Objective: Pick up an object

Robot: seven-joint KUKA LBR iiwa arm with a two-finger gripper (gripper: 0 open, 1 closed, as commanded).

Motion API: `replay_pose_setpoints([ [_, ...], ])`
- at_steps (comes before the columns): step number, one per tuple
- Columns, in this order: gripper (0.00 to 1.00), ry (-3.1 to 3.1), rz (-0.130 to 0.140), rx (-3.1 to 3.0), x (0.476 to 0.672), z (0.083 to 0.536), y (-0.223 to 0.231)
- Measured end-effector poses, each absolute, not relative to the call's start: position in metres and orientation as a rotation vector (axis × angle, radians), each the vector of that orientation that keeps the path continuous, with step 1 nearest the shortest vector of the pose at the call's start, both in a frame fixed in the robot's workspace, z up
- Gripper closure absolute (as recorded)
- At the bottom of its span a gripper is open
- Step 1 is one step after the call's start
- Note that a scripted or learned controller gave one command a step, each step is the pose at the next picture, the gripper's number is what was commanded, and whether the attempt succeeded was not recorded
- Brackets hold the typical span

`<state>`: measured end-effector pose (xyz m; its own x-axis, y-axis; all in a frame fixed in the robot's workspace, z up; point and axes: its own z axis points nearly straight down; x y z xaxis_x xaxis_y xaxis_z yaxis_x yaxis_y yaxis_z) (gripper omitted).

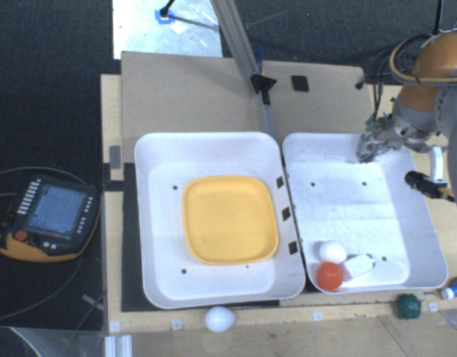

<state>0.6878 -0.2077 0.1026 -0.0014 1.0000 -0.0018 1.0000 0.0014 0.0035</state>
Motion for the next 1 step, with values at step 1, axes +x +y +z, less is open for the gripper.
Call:
replay_pose_setpoints([
  [1,1.0,2.219,0.004,2.218,0.6819,0.1494,-0.2055],
])
